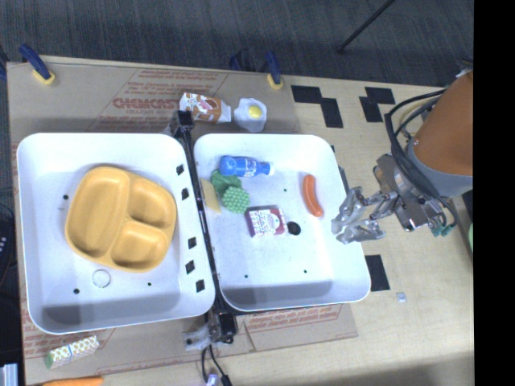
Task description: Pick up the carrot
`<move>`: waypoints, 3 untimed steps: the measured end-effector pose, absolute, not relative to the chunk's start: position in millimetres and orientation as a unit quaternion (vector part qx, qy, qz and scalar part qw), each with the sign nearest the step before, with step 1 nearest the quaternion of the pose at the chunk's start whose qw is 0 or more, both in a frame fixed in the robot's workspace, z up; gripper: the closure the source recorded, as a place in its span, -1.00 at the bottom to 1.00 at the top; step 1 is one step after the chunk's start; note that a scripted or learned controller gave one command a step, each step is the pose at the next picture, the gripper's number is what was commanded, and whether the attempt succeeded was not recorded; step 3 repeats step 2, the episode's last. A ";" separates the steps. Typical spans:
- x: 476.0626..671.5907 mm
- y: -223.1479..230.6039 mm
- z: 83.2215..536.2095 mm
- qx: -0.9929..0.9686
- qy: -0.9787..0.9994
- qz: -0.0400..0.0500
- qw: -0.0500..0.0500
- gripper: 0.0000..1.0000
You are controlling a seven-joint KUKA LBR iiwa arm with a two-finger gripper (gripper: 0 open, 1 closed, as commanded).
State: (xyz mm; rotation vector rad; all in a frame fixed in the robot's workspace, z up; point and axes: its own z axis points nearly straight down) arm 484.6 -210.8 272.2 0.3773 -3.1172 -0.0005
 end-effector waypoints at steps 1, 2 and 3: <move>501.0 -210.7 336.8 0.257 -0.967 0.001 -0.001 1.00; 491.9 -210.5 297.1 0.437 -0.900 0.000 0.001 1.00; 491.9 -210.5 297.1 0.437 -0.900 0.000 0.001 1.00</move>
